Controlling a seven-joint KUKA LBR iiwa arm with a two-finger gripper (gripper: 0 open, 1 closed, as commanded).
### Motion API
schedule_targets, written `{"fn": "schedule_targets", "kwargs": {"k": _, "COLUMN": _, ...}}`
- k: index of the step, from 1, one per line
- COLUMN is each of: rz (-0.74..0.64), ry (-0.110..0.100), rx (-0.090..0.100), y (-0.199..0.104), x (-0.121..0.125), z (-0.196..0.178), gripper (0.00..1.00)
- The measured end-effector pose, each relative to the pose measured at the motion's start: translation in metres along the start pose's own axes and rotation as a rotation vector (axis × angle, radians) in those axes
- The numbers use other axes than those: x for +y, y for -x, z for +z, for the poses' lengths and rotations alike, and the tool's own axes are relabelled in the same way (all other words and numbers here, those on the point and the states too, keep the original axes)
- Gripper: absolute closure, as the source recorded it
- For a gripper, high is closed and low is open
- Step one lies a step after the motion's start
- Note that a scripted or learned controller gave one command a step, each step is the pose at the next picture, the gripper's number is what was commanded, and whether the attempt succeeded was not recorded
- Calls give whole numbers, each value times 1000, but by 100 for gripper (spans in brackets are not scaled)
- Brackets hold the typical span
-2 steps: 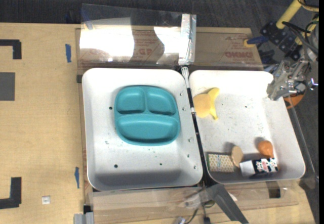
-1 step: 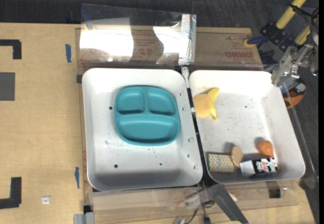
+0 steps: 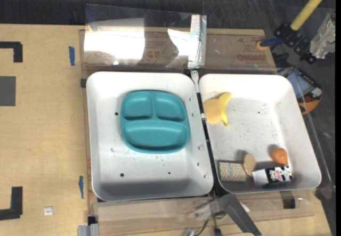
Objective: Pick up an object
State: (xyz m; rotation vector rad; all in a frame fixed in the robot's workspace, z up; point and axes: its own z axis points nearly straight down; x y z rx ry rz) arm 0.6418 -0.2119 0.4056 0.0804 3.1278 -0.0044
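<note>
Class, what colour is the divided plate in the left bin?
Teal; the divided plate shows clearly in the camera view.

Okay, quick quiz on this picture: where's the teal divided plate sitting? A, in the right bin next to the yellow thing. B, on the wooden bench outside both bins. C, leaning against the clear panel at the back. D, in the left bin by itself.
D: the teal divided plate lies flat in the left bin, while the yellow object and the other small items sit in the right bin.
</note>
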Motion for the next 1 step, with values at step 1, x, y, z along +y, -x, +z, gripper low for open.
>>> {"fn": "schedule_targets", "kwargs": {"k": 1, "rz": -53, "ry": 1, "rx": 1, "y": 25, "x": -9, "z": -33, "gripper": 100}}
